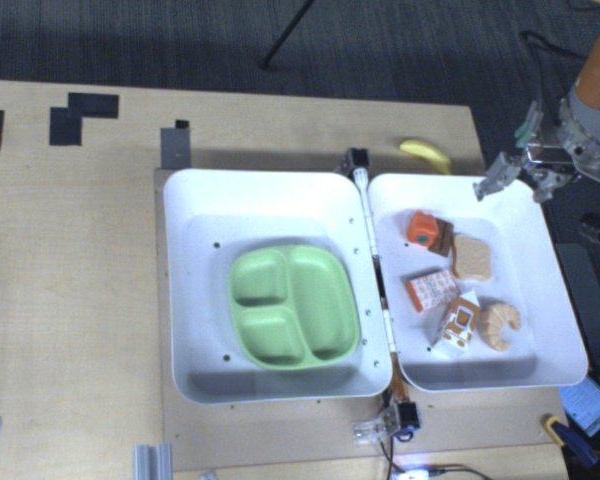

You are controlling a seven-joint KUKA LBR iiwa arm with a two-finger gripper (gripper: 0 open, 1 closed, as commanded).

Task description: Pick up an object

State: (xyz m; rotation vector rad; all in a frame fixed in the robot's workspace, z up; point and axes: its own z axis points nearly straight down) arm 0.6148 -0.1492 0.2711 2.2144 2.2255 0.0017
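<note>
Pincer [513, 176] of pale metal hangs at the far right corner of the right-hand shallow white plastic bin [555, 268], carried by the grey arm with its orange band [598, 73] reaching in from the right; its two fingers look spread apart with nothing between them, one tip out toward the bin's far rim and the other nearer the arm. Below and to the left of the pincer, inside that bin, lies a loose cluster of small food-like pieces, all well apart from the fingers. Closest is an orange-and-brown block [425, 233], and just beside it, nearer the arm's side, a tan slice shaped like bread [471, 257]. Further down from the pincer sits a red-and-white printed packet [432, 289], then a brown-and-white waffle-patterned piece [458, 326], and touching its right edge a pale tan croissant-shaped lump [500, 326]. Off to the pincer's left, outside the bins on the wooden bench [70, 298], a yellow banana-shaped thing [425, 154] lies just behind the bin's far rim. Much further left, across the divider, the left-hand shallow white plastic bin [195, 218] holds a light green three-compartment plastic tray [293, 306], lying flat.
</note>
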